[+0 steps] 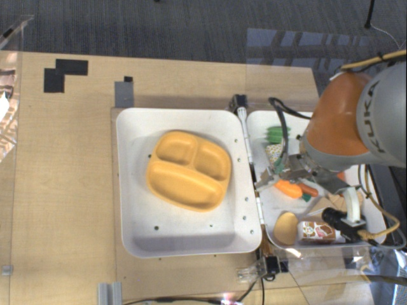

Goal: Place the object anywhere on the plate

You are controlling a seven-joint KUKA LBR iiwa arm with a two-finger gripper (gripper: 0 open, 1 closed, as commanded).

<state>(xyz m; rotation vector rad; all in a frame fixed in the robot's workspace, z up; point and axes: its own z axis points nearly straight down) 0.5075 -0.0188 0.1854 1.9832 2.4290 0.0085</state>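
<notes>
The pincer [275, 173] hangs low over the right bin [259, 127], close to that bin's left wall, and whether it is released or clenched cannot be told, since the metal parts blur together under the grey arm [356, 122] with its orange band. Just right of the pincer lies an orange carrot-like object [289, 189], touching or nearly touching the metal; nothing can be seen gripped. Above the pincer in the same bin sits a green item [276, 133] with a speckled piece [273, 151] beneath it. Toward the bin's near corner lie a tan spoon-like piece [286, 227] and, beside it, a small brown packet [317, 231]. Left of the right bin, the left bin [140, 234] holds the yellow divided plate [189, 169], lying flat near its middle, well apart from the carrot-like object. Both bins rest on the wooden bench [63, 189].
</notes>
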